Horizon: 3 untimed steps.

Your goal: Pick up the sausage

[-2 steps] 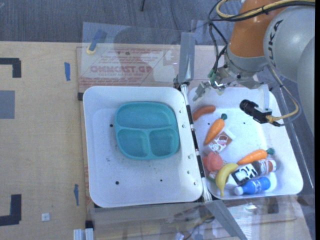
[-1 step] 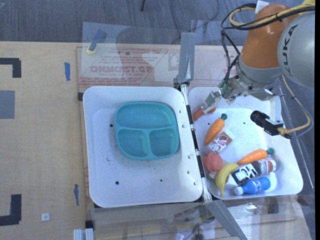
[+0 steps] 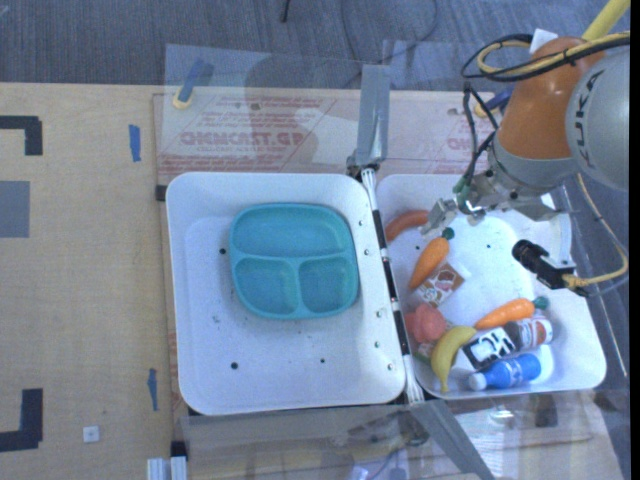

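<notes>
The sausage (image 3: 404, 224), a reddish-orange curved piece, lies at the far left of the right bin (image 3: 585, 363), close to the divider. My gripper (image 3: 455, 210) hangs over the far part of that bin, just to the right of the sausage and above the top of a carrot (image 3: 430, 259). It is open, with nothing between its fingers. The grey arm with its orange band (image 3: 540, 118) reaches in from the upper right.
The right bin also holds a second carrot (image 3: 510, 313), a small packet (image 3: 440, 284), a red fruit (image 3: 425, 321), a banana (image 3: 449, 354), and two bottles (image 3: 512, 372) at the near side. A teal divided plate (image 3: 293, 260) sits in the left bin (image 3: 200, 368).
</notes>
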Tool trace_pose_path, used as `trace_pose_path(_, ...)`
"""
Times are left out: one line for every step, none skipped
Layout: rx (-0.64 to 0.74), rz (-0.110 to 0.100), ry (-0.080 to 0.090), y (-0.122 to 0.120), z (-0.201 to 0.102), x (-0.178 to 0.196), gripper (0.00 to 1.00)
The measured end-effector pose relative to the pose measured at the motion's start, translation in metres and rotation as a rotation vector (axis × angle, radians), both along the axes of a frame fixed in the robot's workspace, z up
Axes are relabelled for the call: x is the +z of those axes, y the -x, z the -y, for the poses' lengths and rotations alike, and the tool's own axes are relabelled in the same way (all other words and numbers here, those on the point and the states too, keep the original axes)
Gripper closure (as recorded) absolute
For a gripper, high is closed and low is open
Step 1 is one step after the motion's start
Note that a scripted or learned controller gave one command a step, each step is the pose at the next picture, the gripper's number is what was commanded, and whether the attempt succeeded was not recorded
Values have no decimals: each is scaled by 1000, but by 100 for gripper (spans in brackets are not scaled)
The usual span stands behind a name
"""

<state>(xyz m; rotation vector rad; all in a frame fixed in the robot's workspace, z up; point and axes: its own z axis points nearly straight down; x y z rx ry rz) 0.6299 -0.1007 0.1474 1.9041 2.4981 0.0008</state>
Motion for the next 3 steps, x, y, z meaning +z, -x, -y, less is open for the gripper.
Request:
trace_pose_path(196, 0, 0, 13, 15, 9, 0)
trace_pose_path(368, 6, 2, -36, 3, -8, 0)
trace_pose_path(440, -14, 1, -35, 0, -58, 0)
